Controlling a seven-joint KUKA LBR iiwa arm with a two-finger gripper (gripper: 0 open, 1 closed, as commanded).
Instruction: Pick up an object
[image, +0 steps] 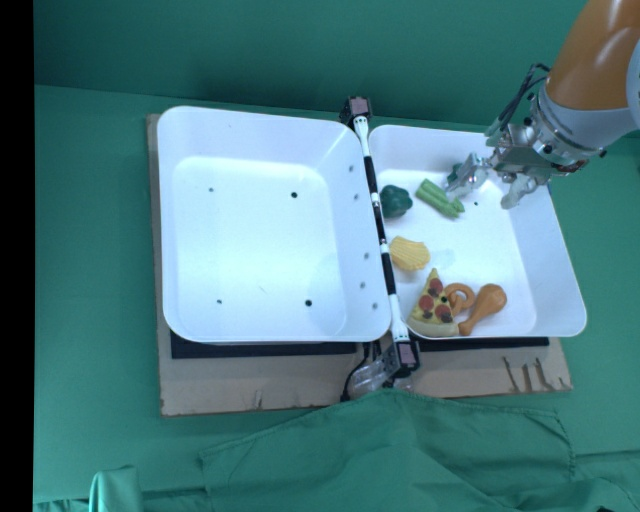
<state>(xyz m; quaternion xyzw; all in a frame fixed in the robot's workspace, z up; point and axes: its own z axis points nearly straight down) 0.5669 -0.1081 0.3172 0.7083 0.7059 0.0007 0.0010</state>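
Note:
In the right bin (545, 270) lie several toy foods: a light green bean pod (438, 197), a dark green broccoli piece (395, 201), a yellow corn piece (408, 253), a pizza slice (433, 306), an orange pretzel (459, 296) and an orange drumstick (484, 304). My gripper (490, 184) hangs over the bin's far right part, just right of the bean pod. Its fingers are open and hold nothing.
The left bin (262, 220) sits beside the right one, joined by a black-and-white divider bar (377, 215). Both rest on brown cardboard (200, 390) over a green cloth. A folded green cloth (400, 450) lies near the front.

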